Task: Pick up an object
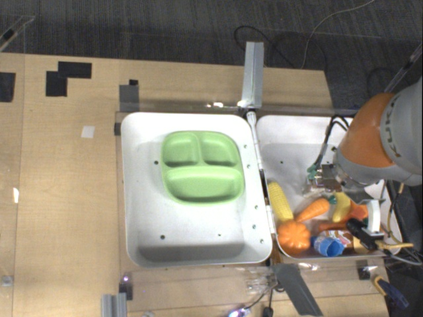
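So the arm [390, 137] has its wrist over the right bin [291, 144], and the gripper [324, 177] sits low over the toy food piled in that bin's near end. I honestly can't tell what the gripper is doing; the arm body hides most of it and what shows is too small to read. Nothing visibly sits in it, so I'd call the pick not done yet.

Biggest thing on the bench is the left bin [139, 177], well off to the gripper's left, with a green divided plate [201, 166] lying in it. That one looks out of play for now.

The candidates are all close under and around the gripper. The corn cob [280, 201] lies to its left along the bin wall. The orange pumpkin [295, 236] is nearer the camera and a bit left. The carrot [313, 209] is just below the gripper, probably the closest target. A yellow piece [341, 207] is just to its right, and a blue cup-like thing [328, 246] sits further toward the camera.

My guess: approach is done, but the grab and lift are both still to come.
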Robot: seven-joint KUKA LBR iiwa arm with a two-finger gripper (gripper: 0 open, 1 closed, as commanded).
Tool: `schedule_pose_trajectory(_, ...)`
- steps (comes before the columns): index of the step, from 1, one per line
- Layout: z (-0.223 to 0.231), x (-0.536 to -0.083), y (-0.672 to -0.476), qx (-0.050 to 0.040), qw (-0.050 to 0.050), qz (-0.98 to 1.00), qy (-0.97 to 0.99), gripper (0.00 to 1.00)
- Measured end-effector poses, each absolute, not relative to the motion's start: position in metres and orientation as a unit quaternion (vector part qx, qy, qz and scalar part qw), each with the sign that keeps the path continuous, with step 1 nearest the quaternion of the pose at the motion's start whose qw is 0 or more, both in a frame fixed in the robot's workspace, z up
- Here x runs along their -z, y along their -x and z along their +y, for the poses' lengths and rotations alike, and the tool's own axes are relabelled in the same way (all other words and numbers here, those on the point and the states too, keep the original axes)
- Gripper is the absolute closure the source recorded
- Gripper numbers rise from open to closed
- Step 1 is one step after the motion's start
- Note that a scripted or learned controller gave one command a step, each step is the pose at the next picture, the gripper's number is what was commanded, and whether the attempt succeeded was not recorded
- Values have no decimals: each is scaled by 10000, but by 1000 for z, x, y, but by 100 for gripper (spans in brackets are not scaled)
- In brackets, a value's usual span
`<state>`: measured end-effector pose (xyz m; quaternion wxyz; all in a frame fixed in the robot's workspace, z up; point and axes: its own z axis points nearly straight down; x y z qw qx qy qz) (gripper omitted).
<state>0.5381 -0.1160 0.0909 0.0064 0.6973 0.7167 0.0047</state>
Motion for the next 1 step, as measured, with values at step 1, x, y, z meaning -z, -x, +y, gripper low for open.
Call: schedule_pose_trajectory(1,-118,-91,-538,-45,81,7160,-6980,0)
